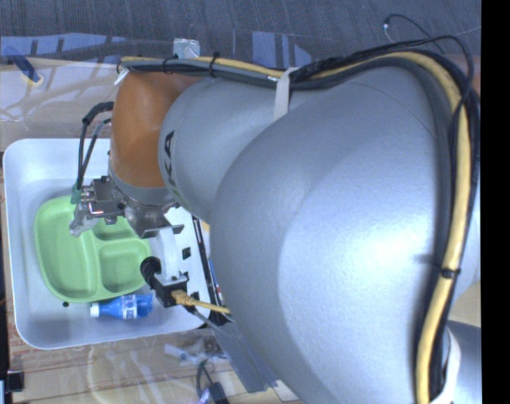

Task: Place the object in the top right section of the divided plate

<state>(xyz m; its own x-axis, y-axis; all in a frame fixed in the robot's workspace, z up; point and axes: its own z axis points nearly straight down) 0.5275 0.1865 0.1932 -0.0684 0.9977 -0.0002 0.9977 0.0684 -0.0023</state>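
Where bin [19, 225] holds plate [74, 259], bottle [124, 309].

plate [78, 255] in bin [19, 225] | bottle [124, 309] just below plate

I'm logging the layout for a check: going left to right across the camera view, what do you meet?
White bin's left wall → green divided plate → blue bottle → orange band of the arm → grey arm body.
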